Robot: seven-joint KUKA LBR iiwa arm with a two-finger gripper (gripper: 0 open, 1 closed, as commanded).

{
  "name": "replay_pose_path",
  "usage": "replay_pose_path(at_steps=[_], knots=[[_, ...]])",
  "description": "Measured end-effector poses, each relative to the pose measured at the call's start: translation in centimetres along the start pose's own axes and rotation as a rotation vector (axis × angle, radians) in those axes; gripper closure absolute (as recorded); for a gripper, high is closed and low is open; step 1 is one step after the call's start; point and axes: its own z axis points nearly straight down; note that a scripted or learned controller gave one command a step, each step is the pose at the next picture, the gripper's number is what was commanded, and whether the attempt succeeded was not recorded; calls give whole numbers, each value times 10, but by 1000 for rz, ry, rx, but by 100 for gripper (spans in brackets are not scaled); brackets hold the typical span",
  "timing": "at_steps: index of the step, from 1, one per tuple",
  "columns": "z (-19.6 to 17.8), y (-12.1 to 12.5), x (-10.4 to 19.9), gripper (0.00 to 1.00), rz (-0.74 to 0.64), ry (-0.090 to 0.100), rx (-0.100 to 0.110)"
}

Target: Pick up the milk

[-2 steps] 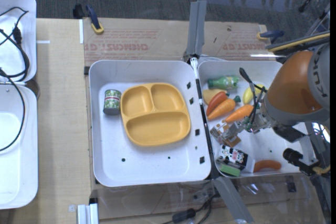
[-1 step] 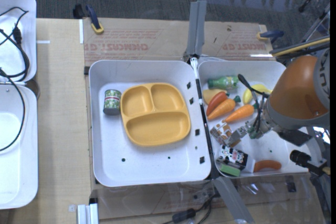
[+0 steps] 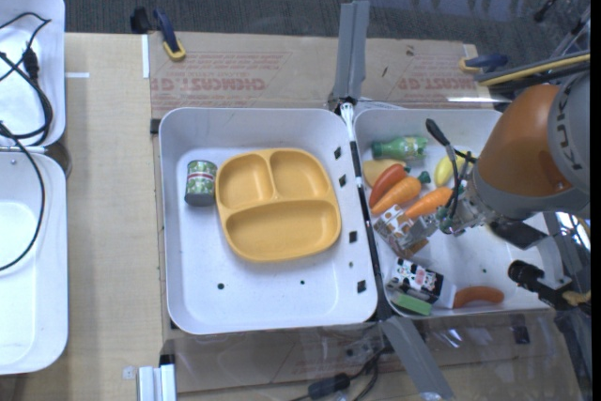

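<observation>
Milk (image 3: 416,279) lies just below-left of the pincer (image 3: 449,223), whose grip state I cannot tell; it should drop squarely over the carton, clear of the carrots (image 3: 413,198).

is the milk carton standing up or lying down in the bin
Lying down: the milk carton rests flat on its side on the right bin floor, near the front wall.

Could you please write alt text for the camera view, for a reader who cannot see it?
A grey robot arm with an orange band reaches from the right into the right bin, its gripper low among toy foods including carrots and a milk carton. The left bin holds a yellow divided plate and a small can.
</observation>
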Motion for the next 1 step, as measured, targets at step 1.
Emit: replay_pose_path(at_steps=[1], knots=[[0,1,-2,0,-107,-5,-8]])
